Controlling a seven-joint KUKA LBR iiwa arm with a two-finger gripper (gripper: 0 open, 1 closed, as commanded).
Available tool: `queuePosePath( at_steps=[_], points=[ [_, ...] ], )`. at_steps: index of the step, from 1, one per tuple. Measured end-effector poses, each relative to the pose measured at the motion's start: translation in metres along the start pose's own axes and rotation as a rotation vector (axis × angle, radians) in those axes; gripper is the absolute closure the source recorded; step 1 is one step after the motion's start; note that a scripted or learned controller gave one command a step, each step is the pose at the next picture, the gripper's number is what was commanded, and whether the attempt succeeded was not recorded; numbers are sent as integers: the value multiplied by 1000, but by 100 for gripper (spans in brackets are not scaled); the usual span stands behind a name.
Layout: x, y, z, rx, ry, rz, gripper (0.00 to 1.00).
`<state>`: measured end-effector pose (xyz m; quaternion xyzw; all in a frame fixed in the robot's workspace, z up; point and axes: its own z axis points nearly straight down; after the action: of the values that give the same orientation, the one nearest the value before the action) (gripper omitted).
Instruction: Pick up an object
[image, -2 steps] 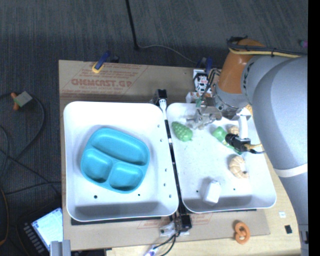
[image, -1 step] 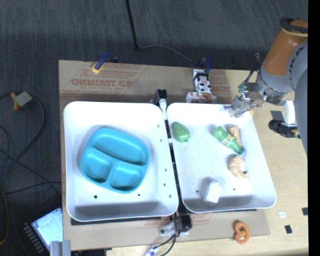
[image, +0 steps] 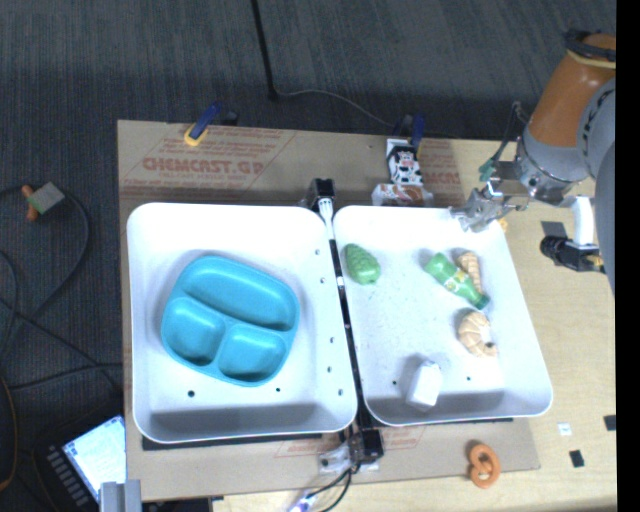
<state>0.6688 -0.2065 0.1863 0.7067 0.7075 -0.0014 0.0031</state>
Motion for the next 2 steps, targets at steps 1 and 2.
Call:
queuePosePath(
  at_steps=[1,2],
  points=[
    [0,0,-10,-1,-3,-1,100],
    [194,-6,-54,1,8,-3,100]
  ],
)
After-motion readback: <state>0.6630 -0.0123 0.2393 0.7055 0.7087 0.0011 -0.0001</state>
